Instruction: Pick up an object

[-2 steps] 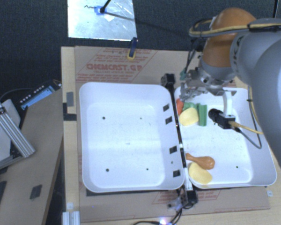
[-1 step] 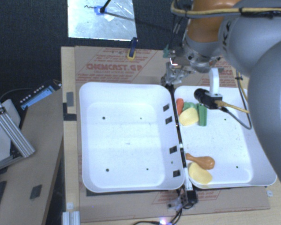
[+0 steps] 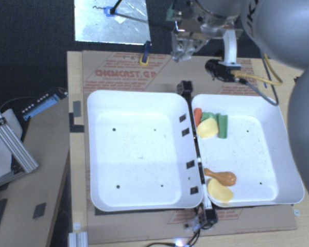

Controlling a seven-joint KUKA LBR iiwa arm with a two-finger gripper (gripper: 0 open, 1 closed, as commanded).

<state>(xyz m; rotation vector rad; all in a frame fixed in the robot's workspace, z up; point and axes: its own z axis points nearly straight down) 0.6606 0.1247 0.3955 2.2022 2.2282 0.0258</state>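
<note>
Step in hand, as we judge it: pre-grasp. The grey arm w/ orange band [image 3: 232, 4] hangs high at the back of the counter [image 3: 56, 153], and its gripper [image 3: 184, 49] sits over the brown cardboard sheet [image 3: 118, 71] behind the bins, well apart from any item. Nothing between the fingers; whether they are spread or pressed together we cannot tell, too blurred and small.

Task things all lie in the right shallow white plastic bin [image 3: 262, 148], along its left wall:
- rear cluster: small orange carrot-like piece [image 3: 197, 116], pale yellow rounded lump [image 3: 207, 129], green block-like piece [image 3: 222, 125], touching or nearly so.
- front pair: tan drumstick-shaped piece [image 3: 221, 177], bulbous one end, thin at the other; just beside it a yellow lemon-like oval [image 3: 220, 192].

The left shallow white plastic bin [image 3: 139, 148] is smooth, w/ a few dark dots.

Materials: items look like smooth moulded toy food, prob. hard & slick. Rounded shapes may roll or squirt out of a pinch.

Next move calls for, in our view: travel fwd over the right bin, descend on one piece. The drumstick's thin neck looks the easiest bite; items hugging the wall leave little finger clearance on that side.
</note>
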